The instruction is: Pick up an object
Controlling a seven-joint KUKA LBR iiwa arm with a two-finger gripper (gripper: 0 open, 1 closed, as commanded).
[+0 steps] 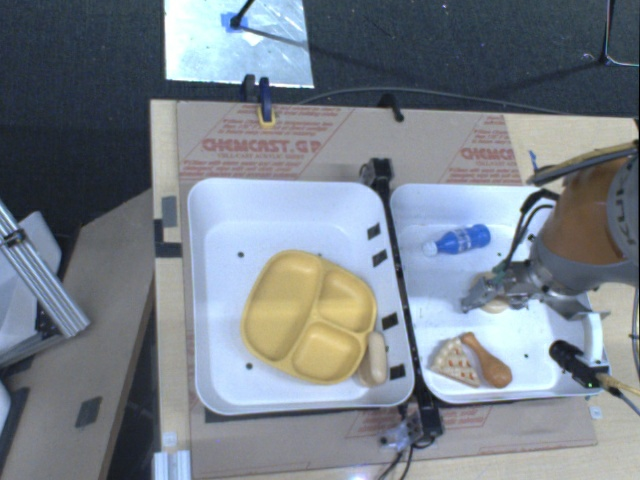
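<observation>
Near edge, right bin (440, 393): waffle slice (454, 361) and drumstick (487, 360) at 6 o'clock. Gripper (487, 296) mid-bin over a small pale item (494, 306); finger state can't tell. Centre on it before closing. Blue bottle (461, 239) at 11 o'clock.

Site: we judge a robotics lab | Evidence: white bins (300, 198) on protective-film bench (290, 138), aluminium framing (40, 278), loose cables (450, 93)

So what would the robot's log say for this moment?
gripper: low in right bin | nearby: blue bottle, waffle | left bin: yellow tray
</observation>
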